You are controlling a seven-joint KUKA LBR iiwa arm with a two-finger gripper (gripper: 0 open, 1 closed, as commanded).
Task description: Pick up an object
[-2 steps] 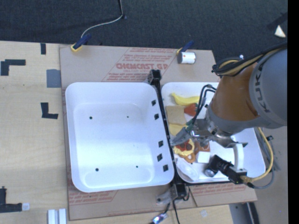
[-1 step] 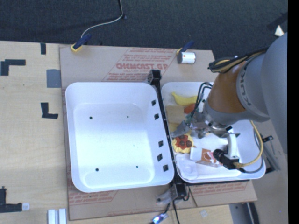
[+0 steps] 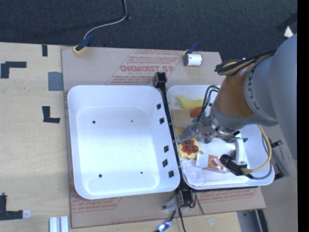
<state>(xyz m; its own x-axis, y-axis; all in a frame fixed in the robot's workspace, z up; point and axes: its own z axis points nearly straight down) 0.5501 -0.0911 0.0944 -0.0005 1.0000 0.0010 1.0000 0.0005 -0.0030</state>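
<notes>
Setting was a robotics lab test bench. Evidence: a grey arm [image 3: 263, 88] reached over two white bins [image 3: 79, 129] set on a cardboard sheet [image 3: 140, 66]. Black tape marks [image 3: 48, 115] lay on the wood top, and a cable [image 3: 108, 25] ran across dark carpet [image 3: 193, 8].

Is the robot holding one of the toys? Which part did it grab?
It cannot be told. The gripper is low in the right bin, among the toys beside a yellow and red toy, but no toy shows in its grip.
</notes>
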